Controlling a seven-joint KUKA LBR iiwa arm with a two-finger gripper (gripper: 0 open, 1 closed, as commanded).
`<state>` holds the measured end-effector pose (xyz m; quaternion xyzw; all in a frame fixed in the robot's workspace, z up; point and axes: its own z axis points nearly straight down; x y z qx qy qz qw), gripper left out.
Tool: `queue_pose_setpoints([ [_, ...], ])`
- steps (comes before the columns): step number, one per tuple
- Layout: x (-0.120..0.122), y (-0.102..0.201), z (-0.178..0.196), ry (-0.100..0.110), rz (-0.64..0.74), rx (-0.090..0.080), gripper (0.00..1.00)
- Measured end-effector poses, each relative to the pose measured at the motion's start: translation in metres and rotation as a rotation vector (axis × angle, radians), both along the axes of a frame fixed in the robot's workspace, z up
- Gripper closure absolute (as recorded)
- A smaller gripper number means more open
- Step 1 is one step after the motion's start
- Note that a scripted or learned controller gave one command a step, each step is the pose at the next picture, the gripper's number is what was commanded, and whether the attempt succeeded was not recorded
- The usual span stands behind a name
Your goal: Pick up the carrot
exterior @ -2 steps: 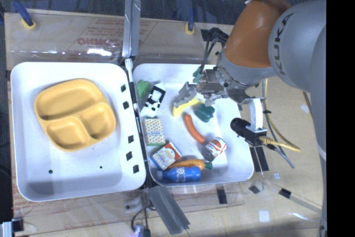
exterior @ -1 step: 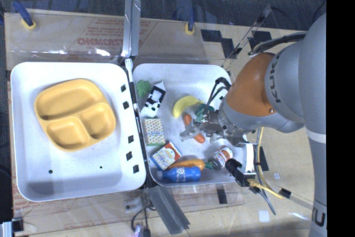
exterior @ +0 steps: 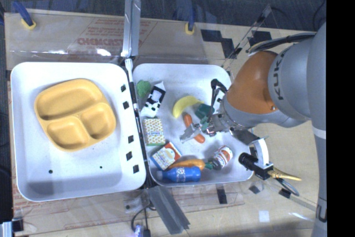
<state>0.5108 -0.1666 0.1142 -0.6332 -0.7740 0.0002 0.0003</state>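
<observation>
The carrot (exterior: 187, 163) is orange with a green end. It lies flat near the front wall of the right bin (exterior: 177, 72), just above a blue bottle (exterior: 182, 175). My gripper (exterior: 192, 132) hangs low over the middle of the right bin, behind the carrot and apart from it. A small orange-red piece (exterior: 187, 119) shows just behind the gripper's tip, and another (exterior: 198, 139) just in front of it. The arm's orange band (exterior: 249, 86) sits over the bin's right side.
The right bin also holds a yellow banana (exterior: 186, 104), a green item (exterior: 144, 87), a black-and-white carton (exterior: 155, 97), a small box (exterior: 154, 131), a juice carton (exterior: 165, 155) and a can (exterior: 222, 157). In the left bin lies a yellow divided plate (exterior: 75, 112).
</observation>
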Motion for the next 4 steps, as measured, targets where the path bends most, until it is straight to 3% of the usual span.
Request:
queue_pose_setpoints([
  [1,-0.034,-0.044,0.009,0.005,-0.206,0.002,0.00],
  [2,-0.034,-0.010,-0.025,0.002,0.020,0.002,0.00],
  [3,-0.033,-0.011,-0.018,0.002,0.024,0.001,1.00],
  [4,-0.034,0.071,-0.025,0.004,-0.198,0.002,1.00],
])
